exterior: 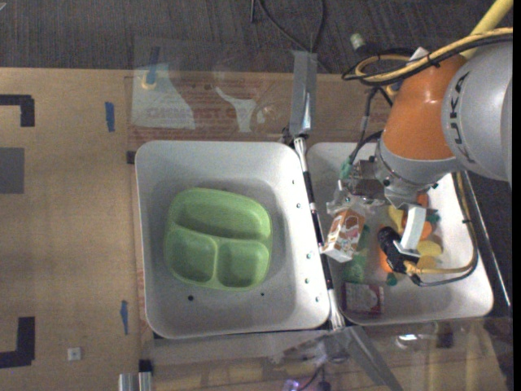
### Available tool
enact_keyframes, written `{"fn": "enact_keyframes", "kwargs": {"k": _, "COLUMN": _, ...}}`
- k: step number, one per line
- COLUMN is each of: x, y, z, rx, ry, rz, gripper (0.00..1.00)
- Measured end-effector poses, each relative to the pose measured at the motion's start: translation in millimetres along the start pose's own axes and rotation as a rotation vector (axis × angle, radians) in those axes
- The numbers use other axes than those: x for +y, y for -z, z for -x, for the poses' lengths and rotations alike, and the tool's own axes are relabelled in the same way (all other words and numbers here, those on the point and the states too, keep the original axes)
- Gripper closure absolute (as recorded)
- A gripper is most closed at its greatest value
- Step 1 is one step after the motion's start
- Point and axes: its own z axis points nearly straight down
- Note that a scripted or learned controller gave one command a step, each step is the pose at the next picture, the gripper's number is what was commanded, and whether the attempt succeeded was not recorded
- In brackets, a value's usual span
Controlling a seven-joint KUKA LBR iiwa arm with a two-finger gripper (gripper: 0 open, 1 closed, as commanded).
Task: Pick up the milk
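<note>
The milk (345,235), a small white carton with brown-orange print, hangs tilted at the left side of the right bin (464,300), close to the wall between the bins. My gripper (352,208) comes down from the grey and orange arm onto the carton's top end. It is shut on the carton, whose lower corner overlaps the bin's left rim.
The left bin (163,177) holds a green divided plate (217,238). In the right bin, orange and yellow toy foods (425,239) lie beside the wrist, a green piece (354,272) sits under the carton, and a red packet (364,298) lies near the front wall.
</note>
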Motion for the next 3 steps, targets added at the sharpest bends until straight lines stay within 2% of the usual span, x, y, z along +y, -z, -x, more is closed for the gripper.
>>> {"fn": "enact_keyframes", "kwargs": {"k": 1, "x": 21, "y": 0, "z": -65, "rx": -0.001, "ry": -0.152, "rz": 0.000, "gripper": 1.00}}
{"fn": "enact_keyframes", "kwargs": {"k": 2, "x": 10, "y": 6, "z": -63, "rx": -0.001, "ry": -0.372, "rz": -0.001, "gripper": 1.00}}
{"fn": "enact_keyframes", "kwargs": {"k": 3, "x": 62, "y": 3, "z": -29, "rx": -0.001, "ry": -0.392, "rz": -0.002, "gripper": 1.00}}
